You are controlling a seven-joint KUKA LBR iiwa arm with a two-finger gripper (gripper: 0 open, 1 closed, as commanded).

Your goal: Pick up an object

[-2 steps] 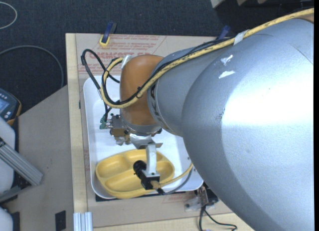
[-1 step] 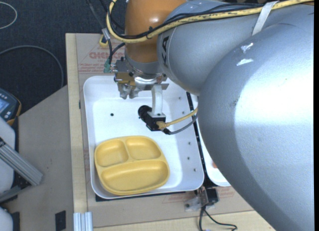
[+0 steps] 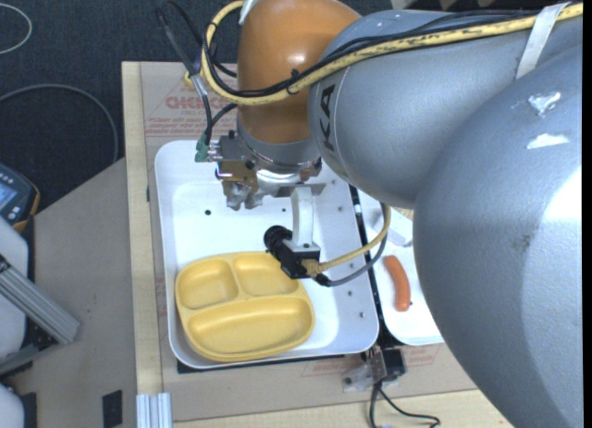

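I've got the arm point(image 3: 444, 140) covering most of the view's right side, reaching in over the tabletop point(image 3: 139, 186); it hides a good part of both bins, so I plan w/ what shows. The left bin point(image 3: 185, 214) (view's left) has bare white floor at its far end and a yellow divided plate point(image 3: 242, 311) lying flat at its near end, close to the near wall. The right bin point(image 3: 407, 324) shows as a corner strip past the arm; an orange sausage-shaped item point(image 3: 399, 283) lies in it, near the wall between the bins.

The end effector point(image 3: 242, 197) hangs over the far half of the left bin, above bare floor, just beyond the plate's far rim and apart from it; nothing is in its grip as far as I can see; I can't tell whether it's set wide or narrow, since the wrist blocks the line of sight.

My call: step in hand is the approach, no pick made yet. A straight descent from here prob. meets bare floor; I'd shift toward the plate first. The plate is broad, low and smooth, so a flat top grab likely slips; I'd go for its far rim or a divider ridge, one side in a compartment, one outside, approx. square to the edge. The sausage item looks easier to close on, but it's in the other bin, near a wall; I'd close across its short axis, away from the wall, then lift slow and check it comes up.
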